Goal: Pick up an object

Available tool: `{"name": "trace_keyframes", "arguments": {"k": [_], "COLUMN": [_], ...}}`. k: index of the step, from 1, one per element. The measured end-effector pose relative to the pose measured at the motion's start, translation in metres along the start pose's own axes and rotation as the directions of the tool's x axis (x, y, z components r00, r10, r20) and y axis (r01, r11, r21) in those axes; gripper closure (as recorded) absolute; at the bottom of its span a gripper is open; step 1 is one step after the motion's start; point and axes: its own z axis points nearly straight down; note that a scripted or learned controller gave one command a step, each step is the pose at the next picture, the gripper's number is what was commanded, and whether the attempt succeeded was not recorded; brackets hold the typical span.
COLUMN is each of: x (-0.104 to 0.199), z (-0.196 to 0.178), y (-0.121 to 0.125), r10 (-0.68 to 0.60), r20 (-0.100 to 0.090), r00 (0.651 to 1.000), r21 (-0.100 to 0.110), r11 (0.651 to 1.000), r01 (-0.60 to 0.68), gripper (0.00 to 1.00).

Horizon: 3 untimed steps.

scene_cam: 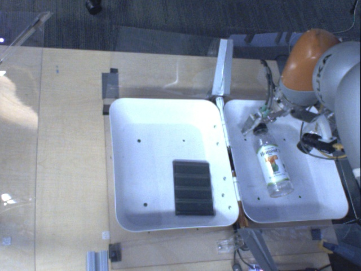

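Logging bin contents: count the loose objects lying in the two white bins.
2. A black ridged block lies in the left bin; a clear bottle lies in the right bin. The arm may hide more.

High slanted overhead view across both bins [169, 109]

So the bench [67, 168] is a light wood-look top, pretty bare across the left half apart from some glare. Two shallow white bins sit right on it side by side, edges touching or nearly so. The left bin [141, 123] is the bigger-looking one, the right bin [316, 205] is tucked against its right edge. A few small dark brackets [113, 77] sit on the bench around the left bin's corners, and there's a grey metal bar [221, 66] running back from where the bins meet, maybe a divider rail, hard to tell.
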Motion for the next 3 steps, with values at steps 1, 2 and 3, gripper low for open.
{"name": "trace_keyframes", "arguments": {"k": [1, 2, 3], "x": [0.000, 0.006, 0.009], "z": [0.000, 0.007, 0.008], "y": [0.000, -0.007, -0.041], "r10": [0.000, -0.111, -0.106], "r20": [0.000, 0.018, 0.016], "r00": [1.000, 0.994, 0.994], "r21": [0.000, -0.004, -0.011], "r11": [1.000, 0.994, 0.994], "r01": [0.000, 0.111, 0.106], "gripper": [0.00, 0.00, 0.00]}}
